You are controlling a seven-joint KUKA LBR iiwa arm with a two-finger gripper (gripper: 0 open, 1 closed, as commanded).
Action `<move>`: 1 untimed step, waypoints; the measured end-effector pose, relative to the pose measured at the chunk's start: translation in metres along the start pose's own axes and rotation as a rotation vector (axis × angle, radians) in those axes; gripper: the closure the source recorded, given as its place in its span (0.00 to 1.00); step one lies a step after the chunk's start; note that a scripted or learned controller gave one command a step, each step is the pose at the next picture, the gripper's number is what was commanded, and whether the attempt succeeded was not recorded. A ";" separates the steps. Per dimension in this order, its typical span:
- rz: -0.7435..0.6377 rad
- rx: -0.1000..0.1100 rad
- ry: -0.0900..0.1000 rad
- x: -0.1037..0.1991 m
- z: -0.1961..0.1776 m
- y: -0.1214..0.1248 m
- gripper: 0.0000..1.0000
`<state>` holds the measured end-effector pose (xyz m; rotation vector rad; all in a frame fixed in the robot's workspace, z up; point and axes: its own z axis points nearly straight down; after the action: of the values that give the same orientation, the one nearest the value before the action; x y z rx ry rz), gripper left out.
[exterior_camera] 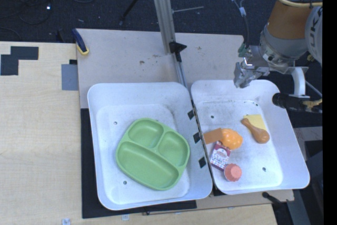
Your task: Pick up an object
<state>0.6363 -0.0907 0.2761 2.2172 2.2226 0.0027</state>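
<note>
Right bin [284, 166]: drumstick [256, 129] below-right of gripper [243, 80], apart.

Two bins sat side by side on the bench [131, 55]. The left bin [100, 113] held a divided plate [152, 153]. The right bin [284, 166] held a drumstick [256, 129], a packet [219, 156] and a round toy [231, 139], with the pincer [244, 79] above its far edge.

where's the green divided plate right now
The green divided plate lies flat in the left white bin in the camera view, toward its front right. The toy food sits across the divider in the right bin.
</note>
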 end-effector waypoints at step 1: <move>-0.003 0.006 0.003 0.054 -0.002 -0.003 1.00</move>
<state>0.6330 -0.0369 0.2781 2.2181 2.2306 -0.0012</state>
